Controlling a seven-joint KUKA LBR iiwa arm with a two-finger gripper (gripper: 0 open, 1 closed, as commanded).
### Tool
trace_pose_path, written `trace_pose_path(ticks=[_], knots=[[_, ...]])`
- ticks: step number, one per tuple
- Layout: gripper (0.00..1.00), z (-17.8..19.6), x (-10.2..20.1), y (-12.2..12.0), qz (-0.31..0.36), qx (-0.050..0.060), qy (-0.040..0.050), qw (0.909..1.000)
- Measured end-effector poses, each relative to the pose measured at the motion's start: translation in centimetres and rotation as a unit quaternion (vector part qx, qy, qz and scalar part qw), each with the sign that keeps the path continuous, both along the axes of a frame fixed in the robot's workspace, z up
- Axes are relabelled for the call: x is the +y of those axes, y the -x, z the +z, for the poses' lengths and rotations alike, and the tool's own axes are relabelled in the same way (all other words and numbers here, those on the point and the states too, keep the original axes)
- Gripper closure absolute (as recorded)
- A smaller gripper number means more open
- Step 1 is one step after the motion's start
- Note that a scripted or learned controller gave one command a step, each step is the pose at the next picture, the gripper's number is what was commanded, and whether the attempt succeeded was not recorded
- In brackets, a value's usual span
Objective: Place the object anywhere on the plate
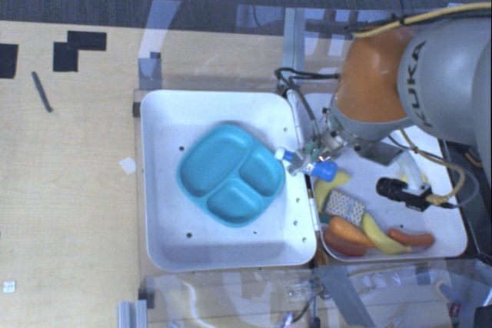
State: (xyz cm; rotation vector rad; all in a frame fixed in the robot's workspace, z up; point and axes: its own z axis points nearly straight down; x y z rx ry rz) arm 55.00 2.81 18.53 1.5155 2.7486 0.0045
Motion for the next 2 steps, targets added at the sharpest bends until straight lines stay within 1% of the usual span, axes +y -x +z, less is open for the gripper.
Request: trace_pose_path(ticks=[1,2], knots=[[1.00,0.0,6.2,3.8,0.140,0.000,0.0003,0.9902],[1.00,9.5,11.1,6.2,0.092,-0.002,-0.0001,0.9958]])
